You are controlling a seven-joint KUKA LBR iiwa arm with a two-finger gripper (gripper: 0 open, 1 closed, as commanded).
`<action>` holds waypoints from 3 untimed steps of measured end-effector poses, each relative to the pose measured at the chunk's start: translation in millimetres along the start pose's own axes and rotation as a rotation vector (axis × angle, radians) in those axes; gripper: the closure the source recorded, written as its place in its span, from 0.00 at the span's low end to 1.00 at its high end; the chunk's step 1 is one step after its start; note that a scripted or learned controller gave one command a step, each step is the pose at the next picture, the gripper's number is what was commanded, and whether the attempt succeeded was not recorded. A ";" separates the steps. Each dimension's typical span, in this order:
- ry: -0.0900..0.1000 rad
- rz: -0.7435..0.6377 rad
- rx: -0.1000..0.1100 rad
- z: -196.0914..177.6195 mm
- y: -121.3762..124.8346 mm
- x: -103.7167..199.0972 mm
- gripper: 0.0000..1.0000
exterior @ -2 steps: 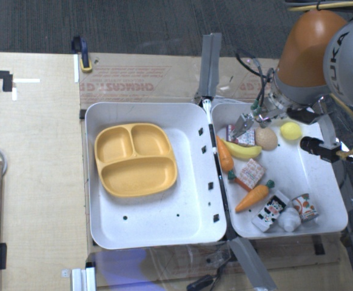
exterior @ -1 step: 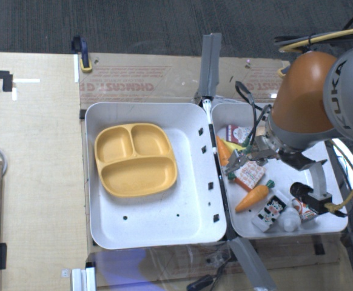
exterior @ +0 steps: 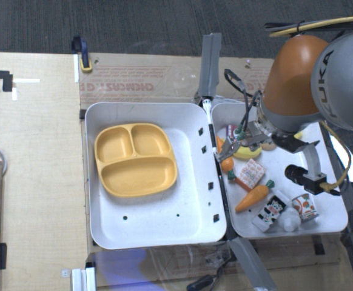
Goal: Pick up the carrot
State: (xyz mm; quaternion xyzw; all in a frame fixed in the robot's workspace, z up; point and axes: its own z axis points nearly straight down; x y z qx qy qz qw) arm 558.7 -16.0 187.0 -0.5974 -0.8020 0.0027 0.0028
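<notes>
The carrot (exterior: pixel 252 197), orange with a green top, lies at a slant in the middle of the right bin (exterior: pixel 334 223). My gripper (exterior: pixel 237 143) hangs over the bin's upper left part, up and to the left of the carrot and apart from it. It is right above a yellow banana (exterior: pixel 248 153) and a small orange item with a green tip (exterior: pixel 227 164). The grey arm with its orange band (exterior: pixel 293 83) covers the bin's far side.
A pink and white packet (exterior: pixel 251 173) sits just above the carrot. A black and white carton (exterior: pixel 269 212), a white ball (exterior: pixel 289 221) and a small can (exterior: pixel 307 207) lie to its right. The left bin (exterior: pixel 164 229) holds a yellow divided plate (exterior: pixel 136 159).
</notes>
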 end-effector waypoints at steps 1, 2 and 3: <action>0.001 0.162 0.001 0.0 -51.8 14.4 0.00; 0.000 0.320 0.001 0.1 -40.8 2.6 0.00; -0.001 0.223 0.001 -2.9 -2.3 -12.1 0.00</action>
